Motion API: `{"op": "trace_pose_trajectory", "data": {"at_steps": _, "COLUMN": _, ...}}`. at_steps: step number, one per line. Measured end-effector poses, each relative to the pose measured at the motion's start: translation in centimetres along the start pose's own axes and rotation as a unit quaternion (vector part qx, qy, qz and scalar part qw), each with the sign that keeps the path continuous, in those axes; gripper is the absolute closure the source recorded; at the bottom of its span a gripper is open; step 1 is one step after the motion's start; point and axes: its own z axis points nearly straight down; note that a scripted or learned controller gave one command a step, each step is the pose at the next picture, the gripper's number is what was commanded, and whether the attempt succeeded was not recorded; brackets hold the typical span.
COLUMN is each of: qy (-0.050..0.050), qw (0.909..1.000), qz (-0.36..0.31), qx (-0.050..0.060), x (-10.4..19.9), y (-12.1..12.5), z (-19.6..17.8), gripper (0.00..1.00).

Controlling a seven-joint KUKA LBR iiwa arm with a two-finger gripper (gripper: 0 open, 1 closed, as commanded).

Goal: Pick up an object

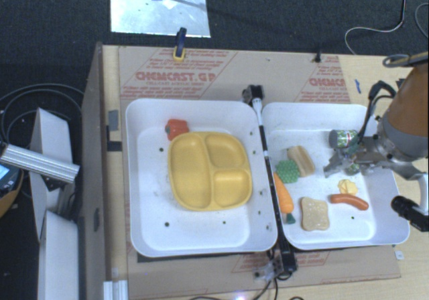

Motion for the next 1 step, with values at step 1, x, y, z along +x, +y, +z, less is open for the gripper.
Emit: {"op": "trace_pose_trajectory", "data": {"at_steps": 1, "qy": -0.001, "qw": 1.0, "qz": 0.001, "qx": 0.0, "x": -5.13, "y": -2.01, "z": 12.63, "gripper": 0.0}}
